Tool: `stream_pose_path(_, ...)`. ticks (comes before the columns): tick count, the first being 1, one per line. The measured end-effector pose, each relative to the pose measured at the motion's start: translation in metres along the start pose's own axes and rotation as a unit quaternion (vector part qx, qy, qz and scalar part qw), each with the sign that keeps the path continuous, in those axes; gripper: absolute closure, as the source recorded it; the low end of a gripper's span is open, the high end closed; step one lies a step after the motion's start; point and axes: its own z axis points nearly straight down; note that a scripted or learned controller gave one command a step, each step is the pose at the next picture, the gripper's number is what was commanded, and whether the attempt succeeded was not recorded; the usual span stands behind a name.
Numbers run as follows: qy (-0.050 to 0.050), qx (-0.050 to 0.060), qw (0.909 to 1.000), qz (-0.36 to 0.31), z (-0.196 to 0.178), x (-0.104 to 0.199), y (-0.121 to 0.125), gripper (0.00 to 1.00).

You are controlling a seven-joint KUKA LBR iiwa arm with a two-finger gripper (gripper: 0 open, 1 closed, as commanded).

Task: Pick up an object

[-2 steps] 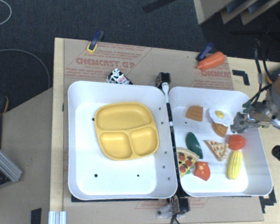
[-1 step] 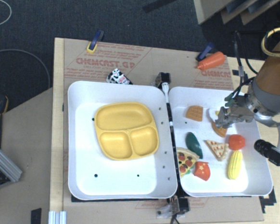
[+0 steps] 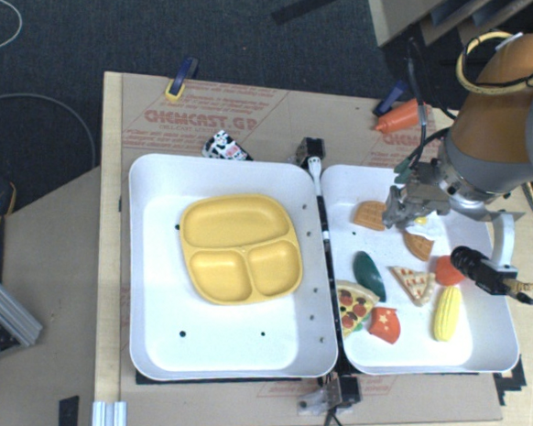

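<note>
My gripper (image 3: 402,214) hangs low over the back of the right bin (image 3: 476,357), under the grey wrist with its orange band. Its tips sit just right of a tan toast-like piece (image 3: 369,215) and just left of a pale bread-like piece (image 3: 419,242). Nothing shows between the tips. Further forward in that bin lie a dark green pepper (image 3: 369,273), a pizza wedge (image 3: 413,284), a red tomato-like piece (image 3: 447,270), a yellow corn cob (image 3: 446,313), a red strawberry-like piece (image 3: 384,324) and a round pizza slice (image 3: 352,307).
The left bin (image 3: 148,318) holds a yellow divided plate (image 3: 241,248). A black clip (image 3: 311,150) sits at the bins' back join. Behind the bins lie a black-and-white toy (image 3: 224,146), a blue-yellow clamp (image 3: 179,79) and an orange clamp (image 3: 399,116).
</note>
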Motion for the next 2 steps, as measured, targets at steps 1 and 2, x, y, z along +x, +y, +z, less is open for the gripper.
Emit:
stream_pose_path(1,0.000,0.000,1.0000,0.000,0.007,0.044,0.019,1.00)
stream_pose_path(2,0.000,0.003,1.0000,0.002,0.012,0.054,0.018,1.00)
